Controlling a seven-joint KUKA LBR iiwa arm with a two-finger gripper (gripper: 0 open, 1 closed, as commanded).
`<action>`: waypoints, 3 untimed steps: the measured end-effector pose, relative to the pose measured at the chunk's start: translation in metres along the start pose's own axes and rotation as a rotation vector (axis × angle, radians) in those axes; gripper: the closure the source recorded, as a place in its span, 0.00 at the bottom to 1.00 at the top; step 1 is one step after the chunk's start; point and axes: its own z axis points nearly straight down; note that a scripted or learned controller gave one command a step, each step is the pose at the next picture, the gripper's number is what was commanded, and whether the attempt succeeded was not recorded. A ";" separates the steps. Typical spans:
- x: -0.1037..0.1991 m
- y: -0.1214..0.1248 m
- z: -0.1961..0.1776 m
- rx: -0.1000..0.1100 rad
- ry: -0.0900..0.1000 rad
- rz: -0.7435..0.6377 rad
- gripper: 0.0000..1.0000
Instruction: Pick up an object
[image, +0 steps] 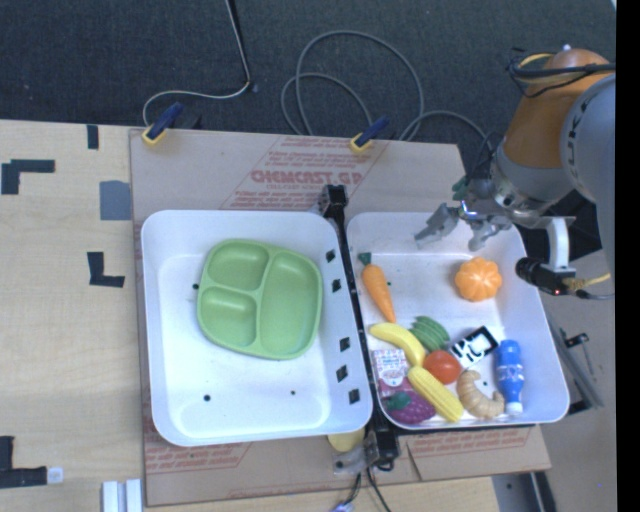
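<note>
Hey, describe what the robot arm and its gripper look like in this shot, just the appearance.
The arm is bulky and rounded, grey with a wide orange band above the wrist. Thin dark cables loop over its top. The gripper at its end is small, metallic grey, with two slim pale fingers. A black and white fitting juts from the arm's lower side.

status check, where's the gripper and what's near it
Gripper open, nothing between the fingers, over the right bin's far end. Orange fruit nearest, lying apart. Carrot by the divider. Nothing in the way.
</note>
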 end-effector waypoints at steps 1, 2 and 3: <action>-0.078 -0.024 0.066 0.001 -0.003 0.005 0.00; -0.068 -0.036 0.105 -0.010 -0.008 0.002 0.00; -0.018 0.003 0.106 -0.006 -0.003 -0.005 0.00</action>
